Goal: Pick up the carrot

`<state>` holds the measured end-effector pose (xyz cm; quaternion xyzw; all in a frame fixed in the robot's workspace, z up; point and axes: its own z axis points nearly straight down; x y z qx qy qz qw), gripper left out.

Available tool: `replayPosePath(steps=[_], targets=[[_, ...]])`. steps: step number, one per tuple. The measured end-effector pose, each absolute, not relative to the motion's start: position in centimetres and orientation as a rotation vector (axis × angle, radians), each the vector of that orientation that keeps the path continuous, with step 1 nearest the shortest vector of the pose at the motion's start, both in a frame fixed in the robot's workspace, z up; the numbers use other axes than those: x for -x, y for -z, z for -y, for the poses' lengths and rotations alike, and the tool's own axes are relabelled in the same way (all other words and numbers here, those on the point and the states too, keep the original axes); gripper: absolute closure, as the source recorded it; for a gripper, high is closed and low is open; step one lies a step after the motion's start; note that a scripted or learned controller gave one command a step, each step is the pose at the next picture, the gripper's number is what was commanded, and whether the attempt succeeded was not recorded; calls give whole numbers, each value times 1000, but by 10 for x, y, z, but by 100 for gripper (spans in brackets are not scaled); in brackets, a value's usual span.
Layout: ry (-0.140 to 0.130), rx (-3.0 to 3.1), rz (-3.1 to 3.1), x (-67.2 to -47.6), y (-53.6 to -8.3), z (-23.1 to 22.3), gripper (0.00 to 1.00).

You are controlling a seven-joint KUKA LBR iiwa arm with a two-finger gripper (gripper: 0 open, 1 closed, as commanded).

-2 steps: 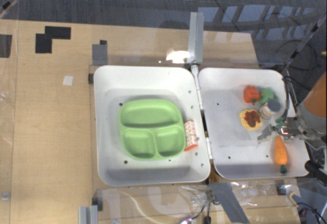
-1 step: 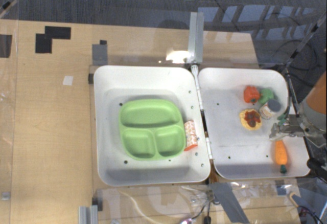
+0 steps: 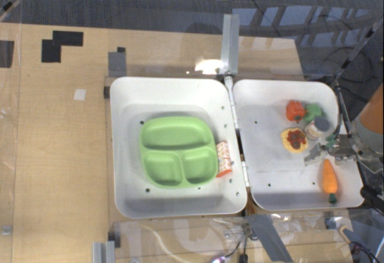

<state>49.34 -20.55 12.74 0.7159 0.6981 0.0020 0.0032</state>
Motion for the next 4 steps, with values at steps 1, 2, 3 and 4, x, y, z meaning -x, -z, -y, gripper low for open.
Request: replayPosePath(steps=[1, 2, 3, 4], targets=[[-14, -2372, -2053, -491, -90, 203, 0], [-21, -2365, -2052, -494, -102, 202, 100], [-5, -2308, -2123, -557, -241, 180, 100], [-7, -2297, -2130, -559, -252, 179, 100]])
